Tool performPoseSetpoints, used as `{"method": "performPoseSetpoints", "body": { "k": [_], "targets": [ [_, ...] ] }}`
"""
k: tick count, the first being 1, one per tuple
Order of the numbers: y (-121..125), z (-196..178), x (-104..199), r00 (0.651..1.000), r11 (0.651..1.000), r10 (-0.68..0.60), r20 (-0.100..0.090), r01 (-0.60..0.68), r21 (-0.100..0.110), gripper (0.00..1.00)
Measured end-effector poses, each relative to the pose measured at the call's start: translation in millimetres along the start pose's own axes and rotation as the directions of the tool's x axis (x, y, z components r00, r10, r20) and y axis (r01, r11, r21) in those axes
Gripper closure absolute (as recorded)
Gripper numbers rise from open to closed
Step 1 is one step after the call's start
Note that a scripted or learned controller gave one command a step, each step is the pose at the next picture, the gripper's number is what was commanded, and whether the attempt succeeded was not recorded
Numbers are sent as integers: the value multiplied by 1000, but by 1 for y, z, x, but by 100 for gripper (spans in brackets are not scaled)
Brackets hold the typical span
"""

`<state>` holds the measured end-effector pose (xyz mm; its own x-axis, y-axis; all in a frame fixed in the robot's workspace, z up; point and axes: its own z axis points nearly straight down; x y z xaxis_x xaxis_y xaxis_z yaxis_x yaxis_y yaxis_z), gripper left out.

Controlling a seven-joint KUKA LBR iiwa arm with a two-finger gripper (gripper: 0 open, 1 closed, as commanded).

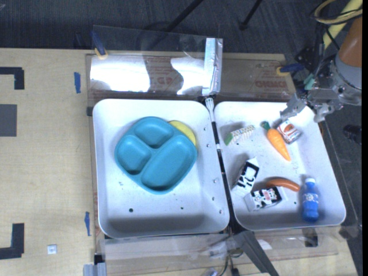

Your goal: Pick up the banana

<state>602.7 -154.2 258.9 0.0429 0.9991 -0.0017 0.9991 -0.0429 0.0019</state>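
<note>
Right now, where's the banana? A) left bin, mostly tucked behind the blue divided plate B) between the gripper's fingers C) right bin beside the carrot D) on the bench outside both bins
A: a yellow sliver of the banana peeks out from behind the blue divided plate in the left bin; the gripper is over the right bin.

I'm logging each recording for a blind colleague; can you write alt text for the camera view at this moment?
The gripper hovers at the right bin's far right corner, near a carrot, while the banana lies in the left bin, mostly hidden under a blue divided plate. The right bin also has a blue bottle and small cartons.
</note>
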Motion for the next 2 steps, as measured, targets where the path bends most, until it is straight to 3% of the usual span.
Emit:
{"method": "performPoseSetpoints", "body": {
  "k": [1, 2],
  "targets": [
    [-44, 143, 24, 998, 998, 67, -1, -67, 1, 0],
    [-125, 171, 42, 996, 996, 88, -3, -88, -2, 0]
  ]
}}
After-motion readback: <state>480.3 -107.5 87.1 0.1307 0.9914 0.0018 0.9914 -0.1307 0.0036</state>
